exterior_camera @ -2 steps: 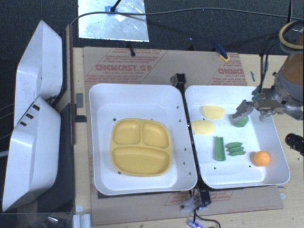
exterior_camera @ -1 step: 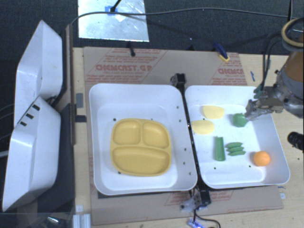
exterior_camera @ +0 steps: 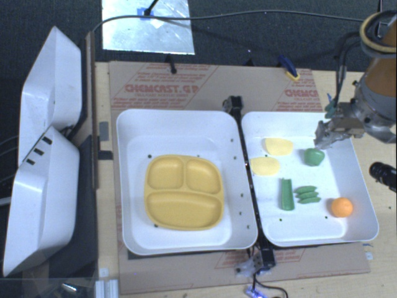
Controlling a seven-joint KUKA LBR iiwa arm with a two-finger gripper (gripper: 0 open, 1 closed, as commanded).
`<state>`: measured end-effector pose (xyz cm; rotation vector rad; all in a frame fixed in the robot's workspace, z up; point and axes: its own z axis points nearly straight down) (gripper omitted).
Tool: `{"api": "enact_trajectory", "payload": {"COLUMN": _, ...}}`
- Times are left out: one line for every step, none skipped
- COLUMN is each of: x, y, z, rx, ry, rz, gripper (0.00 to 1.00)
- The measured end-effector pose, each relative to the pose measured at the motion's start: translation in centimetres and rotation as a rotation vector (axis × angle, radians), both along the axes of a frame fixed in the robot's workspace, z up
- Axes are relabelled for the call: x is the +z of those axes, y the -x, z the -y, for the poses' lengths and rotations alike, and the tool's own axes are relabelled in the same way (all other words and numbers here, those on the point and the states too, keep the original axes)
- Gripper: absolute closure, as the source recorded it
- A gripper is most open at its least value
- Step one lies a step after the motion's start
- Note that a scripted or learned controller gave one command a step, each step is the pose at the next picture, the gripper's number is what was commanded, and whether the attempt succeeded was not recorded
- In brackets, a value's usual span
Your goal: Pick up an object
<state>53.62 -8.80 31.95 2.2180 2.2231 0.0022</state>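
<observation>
The right bin (exterior_camera: 353,228) holds several toy foods. A round green piece (exterior_camera: 314,158) lies near its far right side. Two pale yellow slices (exterior_camera: 278,146) (exterior_camera: 265,166) sit to the left of it. A green stick (exterior_camera: 285,194), a green pea pod (exterior_camera: 307,195) and an orange ball (exterior_camera: 341,207) lie closer to the front. My gripper (exterior_camera: 324,139) hangs at the bin's right side, just above and behind the round green piece. Nothing can be seen held in it.
The left bin (exterior_camera: 130,166) holds a yellow divided plate (exterior_camera: 184,191). A black divider (exterior_camera: 245,166) runs between the bins. White housings (exterior_camera: 43,148) stand at the far left, a shiny metal sheet (exterior_camera: 147,17) lies beyond the bench, and cables cross the back.
</observation>
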Motion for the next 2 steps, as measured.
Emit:
{"api": "enact_trajectory", "payload": {"x": 5.5, "y": 4.4, "z": -4.2, "rx": 0.002, "ry": -0.001, "rz": 0.005, "gripper": 1.00}}
{"api": "enact_trajectory", "payload": {"x": 8.4, "y": 2.6, "z": -6.1, "rx": 0.000, "ry": 0.000, "rz": 0.001, "gripper": 1.00}}
